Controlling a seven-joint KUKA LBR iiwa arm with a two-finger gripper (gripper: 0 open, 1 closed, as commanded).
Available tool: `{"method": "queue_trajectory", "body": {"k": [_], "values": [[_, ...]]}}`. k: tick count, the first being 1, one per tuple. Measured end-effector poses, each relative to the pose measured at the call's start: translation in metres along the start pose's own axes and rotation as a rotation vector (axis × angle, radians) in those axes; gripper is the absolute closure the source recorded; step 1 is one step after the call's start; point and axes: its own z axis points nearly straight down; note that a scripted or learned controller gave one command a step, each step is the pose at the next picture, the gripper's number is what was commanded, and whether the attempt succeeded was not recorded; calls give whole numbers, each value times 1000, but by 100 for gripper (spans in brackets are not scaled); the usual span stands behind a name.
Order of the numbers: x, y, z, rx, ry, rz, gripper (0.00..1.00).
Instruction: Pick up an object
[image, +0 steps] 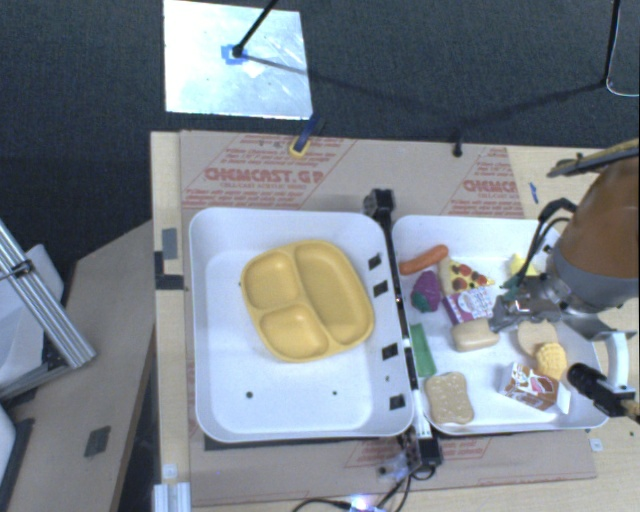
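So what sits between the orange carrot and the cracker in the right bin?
In the camera view, a purple toy and a green strip lie between the carrot and the cracker.

Dark carpet floor (80, 120); shiny metal plate (238, 58).

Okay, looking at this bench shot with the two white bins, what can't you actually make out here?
- Gripper: small and blurred in the camera view; open or shut cannot be told.
- Arm: cut off by the right edge, and it covers part of the right bin.
- Yellow item: half hidden behind the arm, so its kind is unclear.
- Small packet: print too small to read.
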Motion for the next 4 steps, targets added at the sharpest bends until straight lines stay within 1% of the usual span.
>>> {"method": "queue_trajectory", "body": {"k": [1,2,3,4], "values": [[0,2,-36,1,1,-1,100],[40,-10,-41,6,4,-4,100],[44,-6,-24,7,2,-1,100],[47,-6,-43,4,2,-2,100]]}}
